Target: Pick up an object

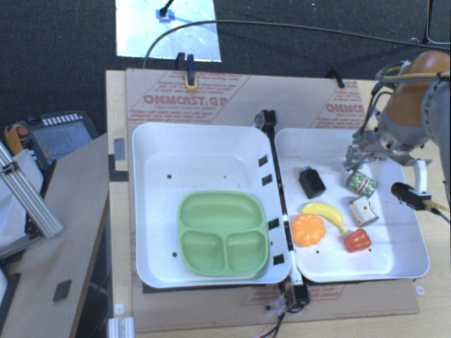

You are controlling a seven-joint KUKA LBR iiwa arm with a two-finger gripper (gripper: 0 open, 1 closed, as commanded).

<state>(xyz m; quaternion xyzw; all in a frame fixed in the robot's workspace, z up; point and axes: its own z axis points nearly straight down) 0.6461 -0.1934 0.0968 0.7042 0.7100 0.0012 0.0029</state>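
The gripper (357, 159) hangs over the right bin (405, 263), just at 11 o'clock from a little can (361, 183). I cannot tell if it is open or closed.

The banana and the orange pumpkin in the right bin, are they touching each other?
Touching. In the camera view, the banana lies with its left end against the top of the orange pumpkin, with no white bin floor between them.

Green divided tray (223, 232), yellow banana (325, 213), orange pumpkin (308, 229), red pepper (357, 240), black block (311, 182), 2 white bins (204, 141)
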